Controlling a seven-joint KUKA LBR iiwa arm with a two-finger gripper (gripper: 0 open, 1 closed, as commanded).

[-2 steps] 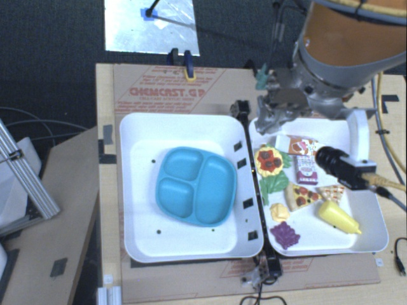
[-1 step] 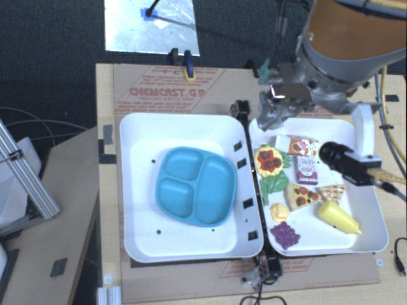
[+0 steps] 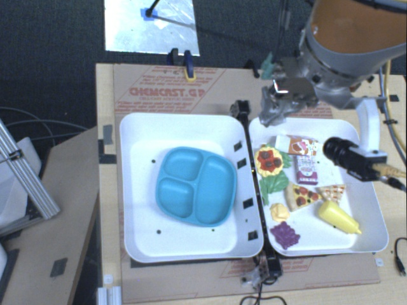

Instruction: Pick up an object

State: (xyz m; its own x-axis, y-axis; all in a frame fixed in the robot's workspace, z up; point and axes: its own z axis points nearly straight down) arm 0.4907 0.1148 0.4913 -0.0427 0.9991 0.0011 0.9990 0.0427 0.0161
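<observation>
Well, nothing is picked up yet. The gripper (image 3: 275, 111) hangs above the far rim of the right bin (image 3: 375, 224), and I cannot tell its state. Toys lie below: a sunflower (image 3: 269, 162), a pizza slice (image 3: 301, 196), a yellow cone (image 3: 338, 216), purple grapes (image 3: 286, 234). The left bin (image 3: 137, 237) bears a blue plate (image 3: 194, 185).

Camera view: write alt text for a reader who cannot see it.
A grey and orange robot arm hangs over the back edge of the right bin, which holds toy food: a sunflower, pizza slices, purple grapes and a yellow cone. The left bin holds a blue divided plate.
</observation>
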